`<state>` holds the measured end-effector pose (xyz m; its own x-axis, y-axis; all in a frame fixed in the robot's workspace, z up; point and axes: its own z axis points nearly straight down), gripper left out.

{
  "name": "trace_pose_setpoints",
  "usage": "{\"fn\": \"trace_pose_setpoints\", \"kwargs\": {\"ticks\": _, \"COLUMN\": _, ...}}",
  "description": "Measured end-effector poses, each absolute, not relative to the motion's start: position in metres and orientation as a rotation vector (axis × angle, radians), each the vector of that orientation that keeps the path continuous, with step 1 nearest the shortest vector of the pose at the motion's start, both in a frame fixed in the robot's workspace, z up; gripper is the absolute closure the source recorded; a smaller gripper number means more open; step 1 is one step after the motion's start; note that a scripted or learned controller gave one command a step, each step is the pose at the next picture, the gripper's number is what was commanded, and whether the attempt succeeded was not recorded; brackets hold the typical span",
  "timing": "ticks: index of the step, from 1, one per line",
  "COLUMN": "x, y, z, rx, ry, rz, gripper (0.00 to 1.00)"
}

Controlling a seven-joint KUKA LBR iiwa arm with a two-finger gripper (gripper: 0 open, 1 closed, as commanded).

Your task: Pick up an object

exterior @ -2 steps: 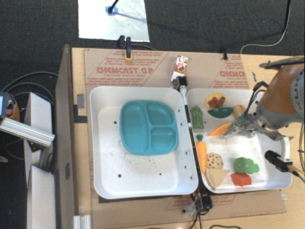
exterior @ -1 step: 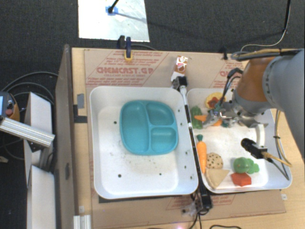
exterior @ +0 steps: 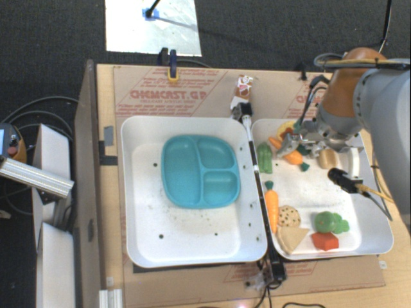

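The gripper (exterior: pixel 302 141) sits low at the twelve o'clock end of the right bin (exterior: pixel 376 239), pressed among a tight cluster of small toys; whether it has anything cannot be told. An orange piece (exterior: pixel 293 158) lies at its tip, touching a yellow piece (exterior: pixel 284 131), with a green pepper (exterior: pixel 263 158) at nine o'clock. Crowding is the likely risk: neighbours could be nudged, or the piece could slip away. The orange piece looks small, wedge-shaped and smooth. Further toward six o'clock lie a carrot (exterior: pixel 272 208), a cookie (exterior: pixel 289 217), broccoli (exterior: pixel 330 222) and a red block (exterior: pixel 325 240). The left bin (exterior: pixel 144 236) holds a teal tray (exterior: pixel 199 171).
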<state>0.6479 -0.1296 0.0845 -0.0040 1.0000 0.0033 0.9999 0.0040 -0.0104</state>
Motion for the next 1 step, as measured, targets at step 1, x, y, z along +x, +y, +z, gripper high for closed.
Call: {"fn": "trace_pose_setpoints", "kwargs": {"ticks": 1, "x": 0.6533, "y": -0.0918, "z": 0.0856, "rx": -2.222, "ry": -2.229, "rz": 0.015, "gripper": 0.0}}
